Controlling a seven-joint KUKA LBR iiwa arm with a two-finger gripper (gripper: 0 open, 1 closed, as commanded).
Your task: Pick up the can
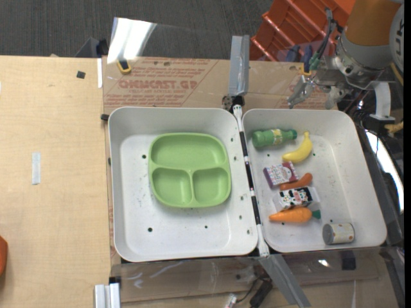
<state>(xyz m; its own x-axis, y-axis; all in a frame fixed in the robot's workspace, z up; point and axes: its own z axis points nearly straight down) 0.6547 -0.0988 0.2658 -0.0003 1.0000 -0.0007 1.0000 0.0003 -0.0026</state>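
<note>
A small grey can (pixel 338 233) lies on its side in the near right corner of the right bin (pixel 359 146). My gripper (pixel 313 88) hangs above the far edge of that bin, well away from the can, and its thin fingers stand spread apart with nothing between them.
The right bin also holds a green bottle (pixel 273 136), a banana (pixel 299 149), a purple packet (pixel 280 173), a black-and-white carton (pixel 297 197) and two carrots (pixel 292 215). A green divided plate (pixel 190 169) sits in the left bin (pixel 128 191). An orange crate (pixel 302 18) stands behind the bench.
</note>
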